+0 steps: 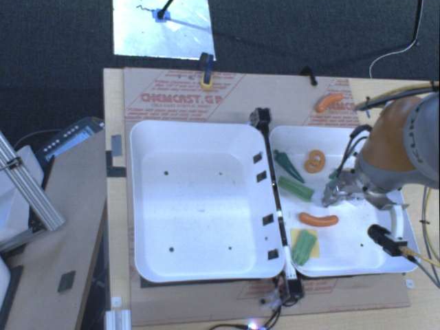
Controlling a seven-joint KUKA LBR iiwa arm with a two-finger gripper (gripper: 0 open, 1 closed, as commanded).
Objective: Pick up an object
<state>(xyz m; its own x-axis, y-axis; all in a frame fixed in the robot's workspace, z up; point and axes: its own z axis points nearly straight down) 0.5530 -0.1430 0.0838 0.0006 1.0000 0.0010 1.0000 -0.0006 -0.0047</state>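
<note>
The right bin (357, 258) holds an orange sausage (318, 219), an orange ring (315, 161), a dark green pointed piece (284, 163), a green block (295, 188) and a green piece on a yellow square (304, 245). My gripper (332, 196) hangs low in this bin, just above and right of the sausage and to the right of the green block. Its fingers are small and dark against the arm, and nothing shows between them.
The left bin (199, 205) sits beside the right one, split from it by a black divider with clips (270, 184). Another orange sausage (329, 102) lies on the board behind the right bin. Cables run along the bench's right side.
</note>
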